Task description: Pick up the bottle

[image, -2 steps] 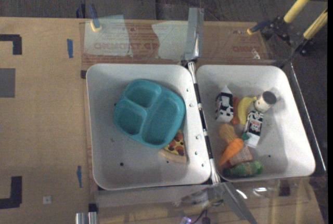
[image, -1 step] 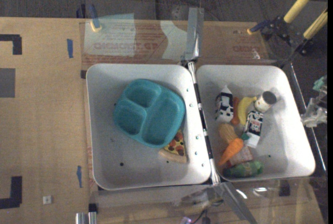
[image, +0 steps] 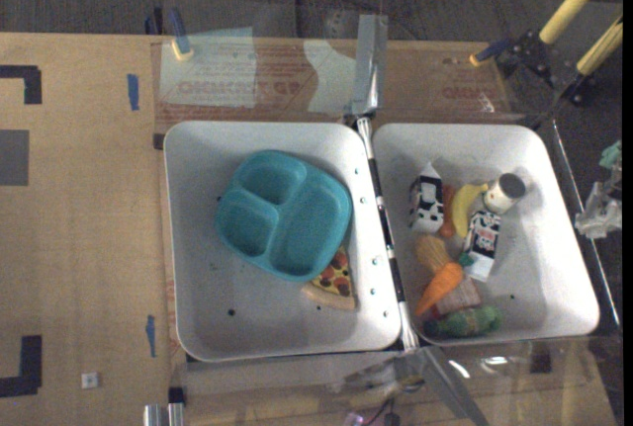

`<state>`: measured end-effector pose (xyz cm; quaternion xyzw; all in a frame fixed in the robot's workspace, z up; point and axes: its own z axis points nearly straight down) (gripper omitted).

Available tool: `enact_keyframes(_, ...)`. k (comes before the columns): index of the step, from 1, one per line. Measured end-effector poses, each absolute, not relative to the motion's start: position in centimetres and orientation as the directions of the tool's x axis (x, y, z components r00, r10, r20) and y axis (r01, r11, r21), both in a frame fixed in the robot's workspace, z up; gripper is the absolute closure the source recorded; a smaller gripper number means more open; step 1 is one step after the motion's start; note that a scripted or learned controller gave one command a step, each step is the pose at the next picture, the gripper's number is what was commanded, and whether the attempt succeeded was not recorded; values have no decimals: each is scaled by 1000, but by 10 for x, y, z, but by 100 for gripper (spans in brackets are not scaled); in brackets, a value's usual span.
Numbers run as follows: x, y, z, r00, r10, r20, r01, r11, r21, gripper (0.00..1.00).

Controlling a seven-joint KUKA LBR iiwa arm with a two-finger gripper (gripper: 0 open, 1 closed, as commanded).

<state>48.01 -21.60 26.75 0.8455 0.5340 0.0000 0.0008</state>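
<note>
Found the bottle (image: 484, 236) lying ungrasped in the right bin (image: 554, 256), just beside the banana (image: 465, 207). Spotted the gripper (image: 600, 212) outside the bin's right rim; could not tell its state. Left everything undone: reach, grasp, lift.

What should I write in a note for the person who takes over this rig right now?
Tool: at the far right edge, outside the right bin, holding nothing that can be seen.
Bottle: cow-patterned, lying in the right bin beside a banana, a milk carton and a carrot.
Left bin: a teal plate partly over a pizza slice.
Done: nothing yet; the bottle is not grasped.
Left: reach in, grip the bottle, lift it.
</note>
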Motion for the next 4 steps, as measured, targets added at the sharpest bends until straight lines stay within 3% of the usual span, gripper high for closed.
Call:
enact_keyframes(3,482,-217,297,430,903,-3,903,-430,6,100)
enact_keyframes(4,490,-202,284,443,897,0,897,-443,-3,100)
